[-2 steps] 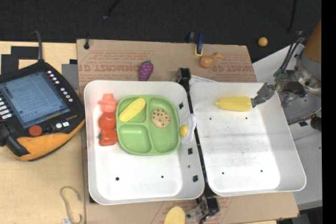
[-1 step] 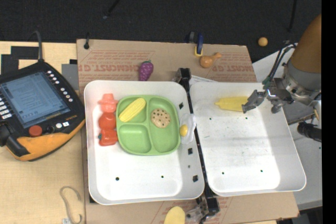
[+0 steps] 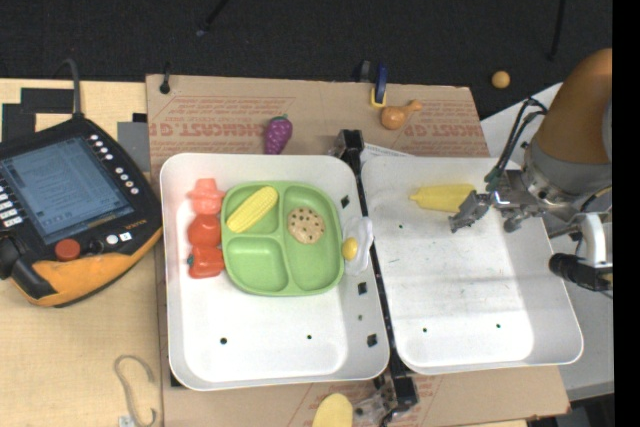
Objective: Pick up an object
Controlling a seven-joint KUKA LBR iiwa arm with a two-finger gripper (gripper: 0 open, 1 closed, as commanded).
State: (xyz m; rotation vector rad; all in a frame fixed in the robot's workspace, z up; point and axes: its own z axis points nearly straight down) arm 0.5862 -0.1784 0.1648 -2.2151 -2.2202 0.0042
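Low over the right bin (image 3: 480, 315), tool (image 3: 487, 212) beside banana (image 3: 441, 198).

A teach pendant (image 3: 62, 205) lies left of the bins, on cardboard (image 3: 320, 110).

Bright, even overhead light; soft shadows, slightly grainy, dark background.

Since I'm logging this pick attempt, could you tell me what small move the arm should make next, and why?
Probably a short shift toward the yellow object in the right bin, then down over it. The gripper sits just beside that object's right end, apparently not around it, and it is the nearest thing; the other toys lie in the left bin.
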